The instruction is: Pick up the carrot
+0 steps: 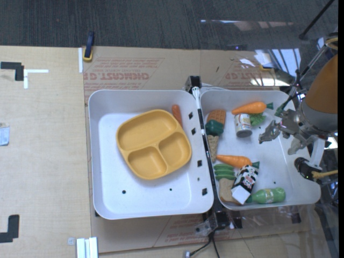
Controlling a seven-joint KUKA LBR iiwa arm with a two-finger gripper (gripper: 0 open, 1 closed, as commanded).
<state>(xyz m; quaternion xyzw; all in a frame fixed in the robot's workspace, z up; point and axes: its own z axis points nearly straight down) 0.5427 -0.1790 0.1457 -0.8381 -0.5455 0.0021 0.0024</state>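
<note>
Two carrots were seen in the right bin [309, 198]: one carrot [249, 108] near the far edge beside a can [243, 126], another carrot [233, 159] mid-bin toward the left wall. The gripper [285, 136] was poised by the right edge, nothing between its fingers; whether they were parted could not be told. Each carrot was judged a light, stiff, slick plastic toy, best pinched across the thick orange middle.

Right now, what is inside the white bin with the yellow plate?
The left white bin holds a yellow three-part plastic plate and a small orange-red sausage-shaped thing behind it. What lies under the plate is covered.
</note>
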